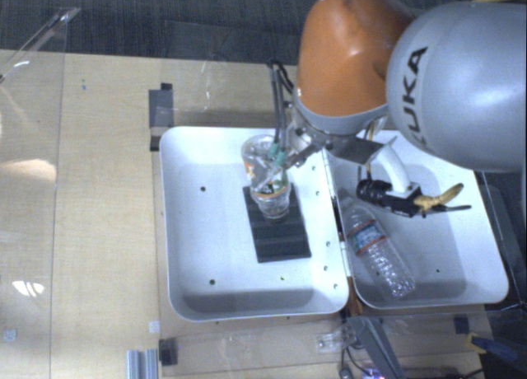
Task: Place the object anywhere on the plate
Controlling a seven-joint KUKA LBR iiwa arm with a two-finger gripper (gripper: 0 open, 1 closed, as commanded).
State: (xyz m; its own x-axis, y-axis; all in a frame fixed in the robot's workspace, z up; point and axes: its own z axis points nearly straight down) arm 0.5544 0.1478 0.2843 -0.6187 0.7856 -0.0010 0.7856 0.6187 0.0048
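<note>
Clear cup (pixel 272 196) sits on dark plate (pixel 284 241); end effector (pixel 277 157) at its rim, opening impossible to tell.

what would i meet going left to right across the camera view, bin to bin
left bin's left wall → clear cup, overlapping the black plate → plastic bottle → right bin's right wall

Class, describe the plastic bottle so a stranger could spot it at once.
Find the white bin on the view's right. The clear plastic bottle lies on its side near that bin's inner wall. Unlike the clear cup in the other bin, it is long and narrow.
</note>
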